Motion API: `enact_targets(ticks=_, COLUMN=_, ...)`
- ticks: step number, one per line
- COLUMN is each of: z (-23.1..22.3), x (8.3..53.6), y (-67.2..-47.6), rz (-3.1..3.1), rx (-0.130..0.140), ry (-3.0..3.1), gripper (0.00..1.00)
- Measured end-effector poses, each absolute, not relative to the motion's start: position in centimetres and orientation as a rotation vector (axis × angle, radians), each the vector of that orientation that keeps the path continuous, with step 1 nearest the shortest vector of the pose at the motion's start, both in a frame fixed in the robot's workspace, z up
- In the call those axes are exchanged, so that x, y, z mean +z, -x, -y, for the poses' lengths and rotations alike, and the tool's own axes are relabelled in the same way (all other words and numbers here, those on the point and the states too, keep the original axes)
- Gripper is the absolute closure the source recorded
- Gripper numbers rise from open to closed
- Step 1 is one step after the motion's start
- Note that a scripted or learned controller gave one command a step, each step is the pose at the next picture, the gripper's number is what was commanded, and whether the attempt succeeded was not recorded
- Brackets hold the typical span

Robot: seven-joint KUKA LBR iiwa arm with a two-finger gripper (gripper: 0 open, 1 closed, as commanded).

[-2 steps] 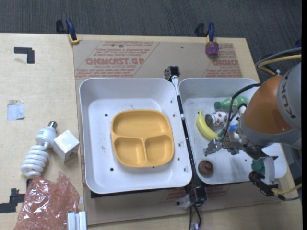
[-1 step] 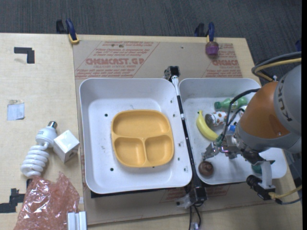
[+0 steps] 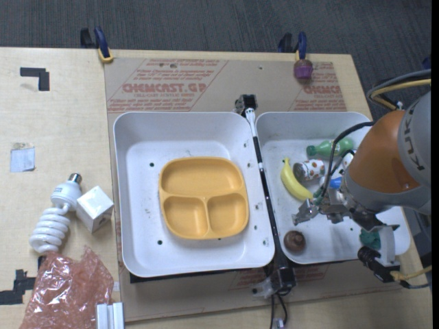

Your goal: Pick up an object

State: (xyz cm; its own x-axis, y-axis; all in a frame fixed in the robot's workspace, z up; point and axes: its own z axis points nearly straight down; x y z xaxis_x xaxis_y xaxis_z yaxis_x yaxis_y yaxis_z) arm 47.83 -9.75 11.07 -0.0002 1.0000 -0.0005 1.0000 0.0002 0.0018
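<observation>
so the grey arm with the orange band (image 3: 384,160) comes in from the right edge and hangs over the right white bin (image 3: 274,125), lower right of the frame. its metal two-finger gripper (image 3: 306,213) sits low in that bin, fingers slightly apart with nothing between them. just above it lies a yellow plastic banana (image 3: 293,181), and just below it a small round brown ball (image 3: 295,240) near the bin's bottom edge. a green bottle-shaped toy (image 3: 329,147) and a white spotted cup (image 3: 311,170) lie further up. the left white bin (image 3: 137,136) holds a yellow three-compartment plastic tray (image 3: 204,197).
</observation>
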Motion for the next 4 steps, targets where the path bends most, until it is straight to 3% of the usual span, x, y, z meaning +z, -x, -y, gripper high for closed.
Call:
enact_targets(ticks=1, z=9.8, x=12.1, y=-48.0, rz=-2.219, rx=0.003, ry=-2.218, gripper=1.00)
enact_targets(ticks=2, z=9.8, x=12.1, y=-48.0, rz=-2.219, rx=0.003, ry=-2.218, gripper=0.00)
enact_targets(ticks=3, z=9.3, x=9.2, y=-47.7, rz=-2.221, rx=0.000, ry=-2.223, gripper=0.00)
enact_targets(ticks=4, z=10.1, x=11.5, y=-47.8, rz=-2.219, rx=0.001, ry=-2.222, gripper=0.00)
